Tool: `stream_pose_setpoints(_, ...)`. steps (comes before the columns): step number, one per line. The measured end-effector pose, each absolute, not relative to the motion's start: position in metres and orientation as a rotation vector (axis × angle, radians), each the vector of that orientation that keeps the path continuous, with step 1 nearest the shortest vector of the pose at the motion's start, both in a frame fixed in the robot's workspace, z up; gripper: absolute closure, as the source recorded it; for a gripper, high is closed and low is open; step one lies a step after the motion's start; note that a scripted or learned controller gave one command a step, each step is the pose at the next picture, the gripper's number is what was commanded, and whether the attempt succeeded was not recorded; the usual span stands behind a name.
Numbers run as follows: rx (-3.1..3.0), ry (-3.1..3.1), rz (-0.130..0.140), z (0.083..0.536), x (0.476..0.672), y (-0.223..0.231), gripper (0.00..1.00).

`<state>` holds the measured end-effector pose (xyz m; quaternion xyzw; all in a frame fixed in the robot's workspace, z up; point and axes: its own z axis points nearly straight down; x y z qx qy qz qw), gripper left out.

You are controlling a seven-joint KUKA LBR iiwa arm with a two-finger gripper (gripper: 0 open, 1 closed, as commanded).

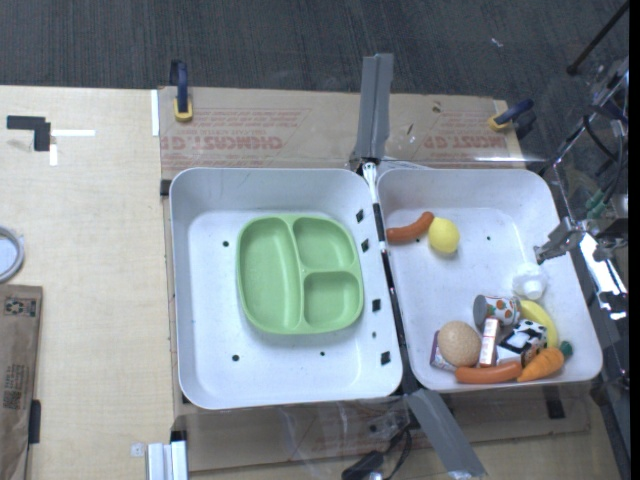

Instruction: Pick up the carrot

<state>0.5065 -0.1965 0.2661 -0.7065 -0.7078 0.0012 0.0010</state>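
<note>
Carrot (pixel 543 364) in right bin's (pixel 497 190) front-right corner, touching hot dog (pixel 488 373), pincer (pixel 560 240) at bin's right wall, state unclear

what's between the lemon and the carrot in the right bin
In the camera view, the lemon sits up top and the carrot at the bottom right corner. Between them: bare white floor, then a small can and a banana.

The claw (pixel 556 245) hangs at the right bin's (pixel 470 193) far-right rim — the carrot (pixel 541 365) well below it in the near corner, the lemon (pixel 444 236) and a sausage (pixel 409 229) off to its left.
</note>
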Motion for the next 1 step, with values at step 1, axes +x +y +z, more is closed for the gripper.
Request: stream_pose_setpoints(1, -2.160, -2.279, 0.003, 0.2083, 0.5611, -0.1427, 0.00)
